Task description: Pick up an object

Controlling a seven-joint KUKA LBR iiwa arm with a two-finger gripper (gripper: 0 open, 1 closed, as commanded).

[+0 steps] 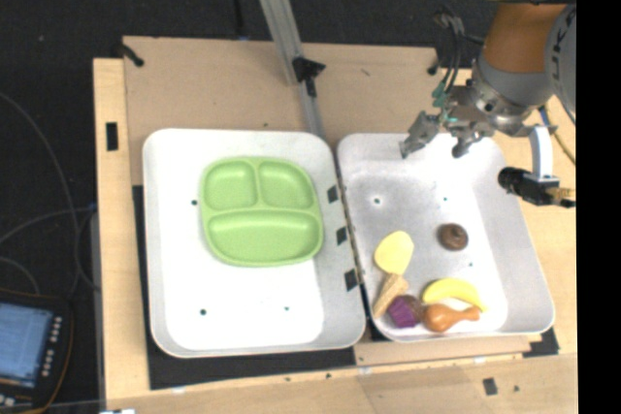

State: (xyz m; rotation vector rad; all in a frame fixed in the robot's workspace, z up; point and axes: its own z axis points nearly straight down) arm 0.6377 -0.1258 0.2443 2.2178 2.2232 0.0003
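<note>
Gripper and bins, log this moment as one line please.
gripper: open, nothing held, over right bin's far edge | toys clustered near corner, untouched | left bin: green tray

matt green plastic tray point(260, 211), smooth white bins point(175, 238), seemingly glossy plastic banana point(454, 292).

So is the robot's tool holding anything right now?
Tool: open, holding nothing, hovering over the back of the right bin.

I see right bin point(427, 179) upper half open; toys point(427, 291) crowd near corner; green tray point(261, 211) fills left bin point(175, 305) top.
</note>
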